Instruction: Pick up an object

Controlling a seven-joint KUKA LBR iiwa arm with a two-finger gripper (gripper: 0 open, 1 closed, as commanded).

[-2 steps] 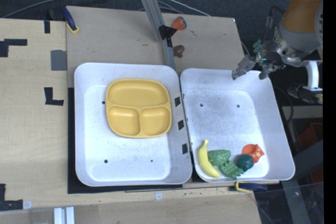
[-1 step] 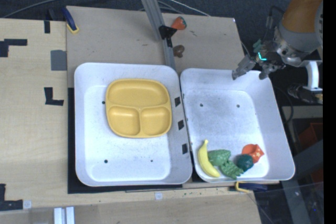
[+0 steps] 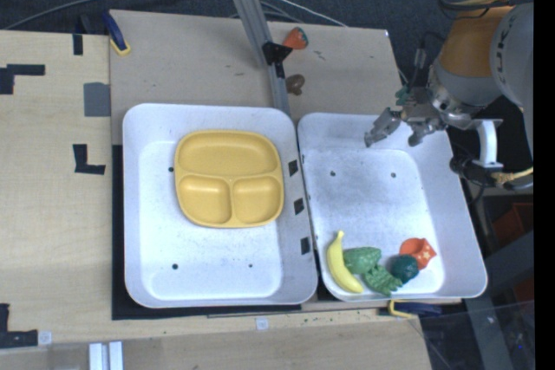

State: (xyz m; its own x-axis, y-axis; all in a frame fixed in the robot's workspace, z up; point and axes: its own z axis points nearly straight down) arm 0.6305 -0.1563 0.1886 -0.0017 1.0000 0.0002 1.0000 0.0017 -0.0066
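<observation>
Camera view: banana [image 3: 341, 266], green toys [image 3: 368, 268] and a red one [image 3: 419, 250] sit bunched in the right bin's [image 3: 381, 186] near corner. Yellow tray [image 3: 230, 178] in the left bin [image 3: 147, 212]. Fingers [image 3: 402, 129] spread open, holding nothing, over the right bin's far edge.

Gripper [image 3: 401, 131] hung open over right bin's [image 3: 451, 186] far edge; banana [image 3: 340, 266] lay at near edge.

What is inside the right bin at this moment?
The right bin holds a banana, two green items, a dark teal piece and a red-orange one, clustered at its near edge. Anything beneath them is hidden.
</observation>
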